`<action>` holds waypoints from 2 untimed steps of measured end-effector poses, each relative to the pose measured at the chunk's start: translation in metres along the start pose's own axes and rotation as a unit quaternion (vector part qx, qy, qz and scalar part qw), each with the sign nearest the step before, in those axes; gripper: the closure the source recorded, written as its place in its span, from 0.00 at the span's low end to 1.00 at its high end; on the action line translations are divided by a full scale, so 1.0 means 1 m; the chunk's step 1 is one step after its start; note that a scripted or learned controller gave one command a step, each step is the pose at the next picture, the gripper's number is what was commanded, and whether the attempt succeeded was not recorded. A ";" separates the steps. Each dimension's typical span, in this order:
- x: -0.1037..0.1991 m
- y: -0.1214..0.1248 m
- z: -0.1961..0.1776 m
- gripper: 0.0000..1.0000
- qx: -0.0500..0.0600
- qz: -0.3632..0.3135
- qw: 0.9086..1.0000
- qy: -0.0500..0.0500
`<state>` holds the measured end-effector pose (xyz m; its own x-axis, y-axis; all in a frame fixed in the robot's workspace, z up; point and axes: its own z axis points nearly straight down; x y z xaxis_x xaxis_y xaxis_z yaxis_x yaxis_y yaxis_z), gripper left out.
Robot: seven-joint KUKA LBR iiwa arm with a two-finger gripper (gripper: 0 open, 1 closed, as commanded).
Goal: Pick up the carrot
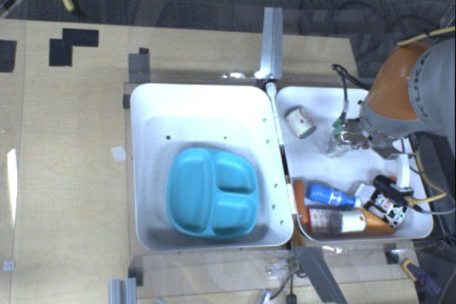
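The carrot (377,225) is an orange piece lying at the front right of the right bin (320,100). It is partly covered by a black-and-white object (388,201) and touches the white cap of a brown bottle (333,222). My gripper (343,139) hangs over the middle of the right bin, well behind the carrot and to its left. Nothing shows in its grasp.
A small grey-white cup (300,122) lies left of the gripper. A blue bottle (332,194) and an orange-red object (300,200) crowd the bin's front. The left bin (149,110) holds a blue divided plate (212,191). A metal post (272,43) stands behind the bins.
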<state>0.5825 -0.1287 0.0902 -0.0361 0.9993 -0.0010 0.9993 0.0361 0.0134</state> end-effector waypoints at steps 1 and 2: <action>0.042 0.011 0.000 1.00 0.000 -0.006 1.000 -0.001; -0.026 -0.001 0.000 1.00 0.001 0.009 1.000 -0.002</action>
<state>0.5825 -0.1544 0.0900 -0.0190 0.9998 -0.0055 0.9997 0.0190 0.0123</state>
